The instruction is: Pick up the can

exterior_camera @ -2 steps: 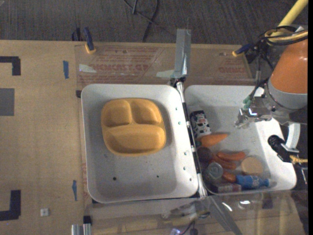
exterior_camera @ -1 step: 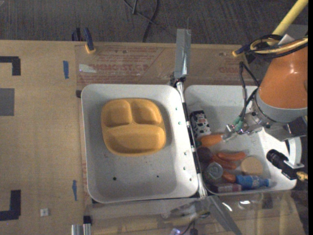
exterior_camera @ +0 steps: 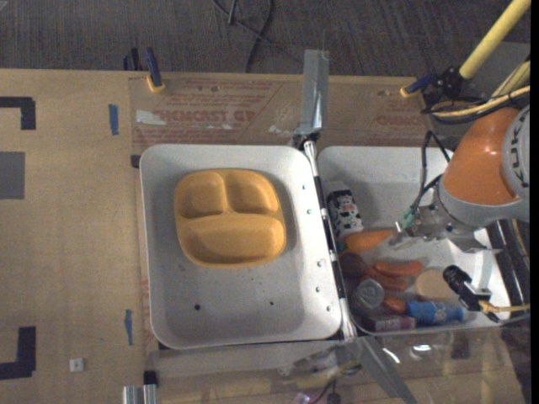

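Gripper (exterior_camera: 408, 232) hangs over the middle of the right white bin (exterior_camera: 383, 168), just above the right end of an orange, carrot-shaped piece (exterior_camera: 367, 241); whether it is apart or together cannot be told, and nothing is seen held in it. Right bin contents, working outward from the gripper: a red-orange sausage-shaped piece (exterior_camera: 399, 269) just below; a tan rounded piece (exterior_camera: 433, 284) to its right; a dark brown lump (exterior_camera: 352, 265) against the left wall; a black-and-white spotted small container (exterior_camera: 344, 213) near the left wall, further up. The grey metal can (exterior_camera: 368, 295) sits in the lower-left part of the right bin, below the brown lump and touching its neighbours. Its circular end faces up toward the camera, so its long axis reads as roughly upright; little of the side wall shows. A blue plastic bottle (exterior_camera: 434, 313) lies along the lower wall. Left white bin (exterior_camera: 253, 310) holds one yellow-orange three-compartment tray (exterior_camera: 229, 217) in its upper half.
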You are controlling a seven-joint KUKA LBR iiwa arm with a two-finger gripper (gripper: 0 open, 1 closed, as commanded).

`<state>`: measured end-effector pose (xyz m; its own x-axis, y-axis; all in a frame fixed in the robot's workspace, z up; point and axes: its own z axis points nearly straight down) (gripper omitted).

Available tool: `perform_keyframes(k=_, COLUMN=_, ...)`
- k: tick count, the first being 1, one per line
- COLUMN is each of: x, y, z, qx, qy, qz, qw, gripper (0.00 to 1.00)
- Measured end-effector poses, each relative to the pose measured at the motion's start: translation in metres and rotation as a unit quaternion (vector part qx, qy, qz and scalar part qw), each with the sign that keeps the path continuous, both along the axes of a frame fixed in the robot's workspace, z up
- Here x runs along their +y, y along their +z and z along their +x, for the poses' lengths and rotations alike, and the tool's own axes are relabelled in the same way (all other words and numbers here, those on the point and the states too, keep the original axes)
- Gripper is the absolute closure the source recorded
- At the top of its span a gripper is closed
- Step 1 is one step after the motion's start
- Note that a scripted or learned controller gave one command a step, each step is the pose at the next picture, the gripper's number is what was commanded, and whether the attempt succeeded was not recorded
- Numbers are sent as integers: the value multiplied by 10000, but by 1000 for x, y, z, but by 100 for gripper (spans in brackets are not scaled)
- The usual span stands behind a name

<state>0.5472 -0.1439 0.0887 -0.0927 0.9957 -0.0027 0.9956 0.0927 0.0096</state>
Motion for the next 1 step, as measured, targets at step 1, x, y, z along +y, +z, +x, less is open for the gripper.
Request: perform_keyframes(k=1, x=-78, y=41, z=8, qx=34, qy=-440, qz=2, qw=9990, gripper=100)
